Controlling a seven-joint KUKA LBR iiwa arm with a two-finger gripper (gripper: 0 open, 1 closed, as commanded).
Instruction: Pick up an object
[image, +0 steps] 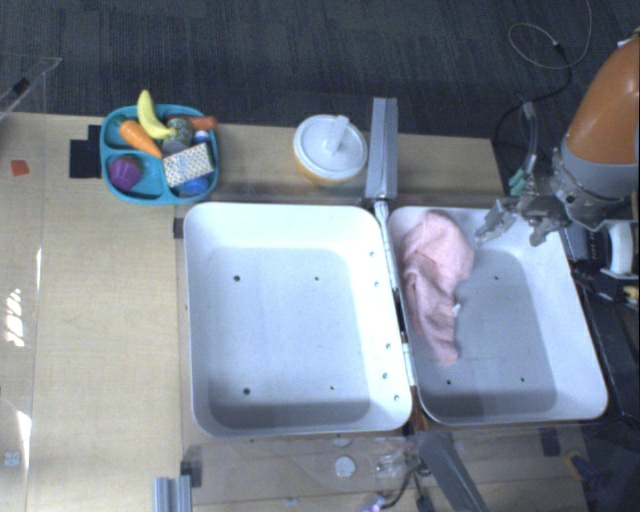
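Cloth (436, 280) lies bunched along right bin's (560, 400) left wall, easy to pinch. Pincer (513, 224) hangs open and empty near bin's back rim, apart from cloth.

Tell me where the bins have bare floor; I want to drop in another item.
The left bin offers bare floor from wall to wall. In the right bin, the pink cloth fills the strip along the divider side, and the pincer hangs over the far right corner. Free there: the near floor and the patch between cloth and right wall.
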